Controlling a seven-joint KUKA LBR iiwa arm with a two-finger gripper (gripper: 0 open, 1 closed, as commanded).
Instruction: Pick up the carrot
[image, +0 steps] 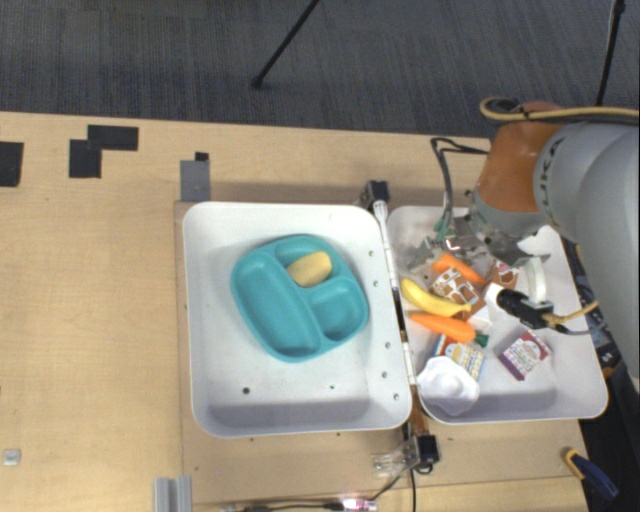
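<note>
The arm (560, 170) reaches over the right bin (560, 400), its gripper (455, 240) low at that bin's far side; I cannot tell how the tool is set, since the view there is cluttered. The left bin (220, 400) holds a teal plate (290, 310). The carrot (442, 324) lies near the dividing wall, just beside a banana (425, 297) and a small orange carton (458, 280). A descent slightly far of the carrot would likely catch one of those instead.
</note>
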